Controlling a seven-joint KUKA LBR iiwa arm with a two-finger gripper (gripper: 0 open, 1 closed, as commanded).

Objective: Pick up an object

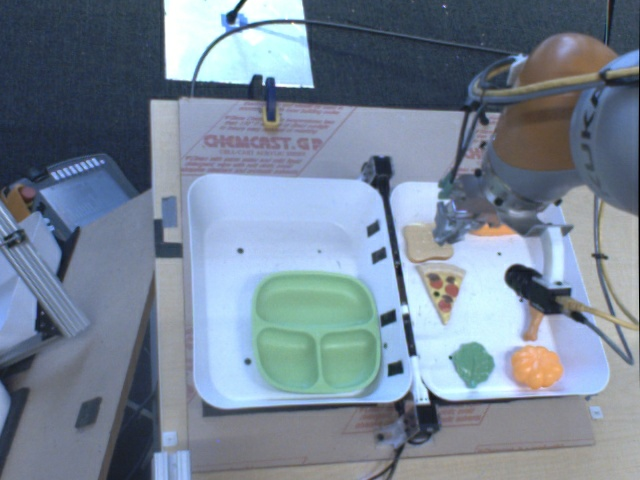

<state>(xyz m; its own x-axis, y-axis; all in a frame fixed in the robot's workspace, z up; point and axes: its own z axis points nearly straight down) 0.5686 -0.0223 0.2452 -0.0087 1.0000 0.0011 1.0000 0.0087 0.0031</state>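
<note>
Gripper (452, 220) over toast slice (427, 243), right bin (590, 368), far-left part.
Nearest: green broccoli (472, 363), orange toy (536, 365); then pizza slice (443, 290), tip toward camera, long axis near-far. Toast likely light, stiff, flat: pinch across edges. Finger state: cannot tell.

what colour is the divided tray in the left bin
Light green, plain with no pattern; the divided tray shows clearly in the camera view.
</note>
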